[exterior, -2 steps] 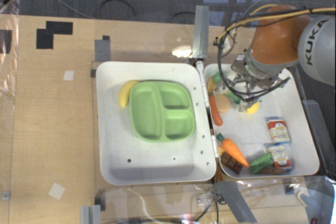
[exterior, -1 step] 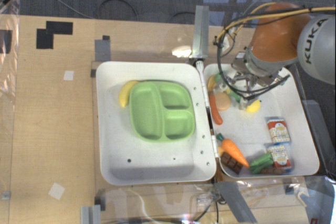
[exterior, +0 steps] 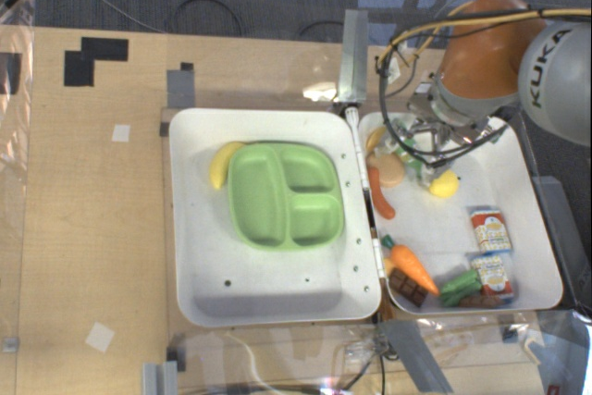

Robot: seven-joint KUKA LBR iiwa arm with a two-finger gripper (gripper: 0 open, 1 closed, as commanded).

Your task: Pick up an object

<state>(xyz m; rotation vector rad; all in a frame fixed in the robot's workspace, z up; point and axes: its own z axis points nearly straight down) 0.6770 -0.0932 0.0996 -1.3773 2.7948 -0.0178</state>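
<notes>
Lemon [exterior: 445, 186] in right bin [exterior: 527, 199], upper middle, just beside gripper [exterior: 427, 154]. Finger state: cannot tell, hidden under wrist and cables. Sausage [exterior: 380, 195] and carrot [exterior: 413, 265] along left wall.

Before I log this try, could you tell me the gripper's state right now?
Gripper: cannot be told; it is low in the right bin, beside the lemon.

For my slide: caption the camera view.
KUKA arm's gripper hovers over toy food in the right bin; green tray sits in the left bin.
</notes>
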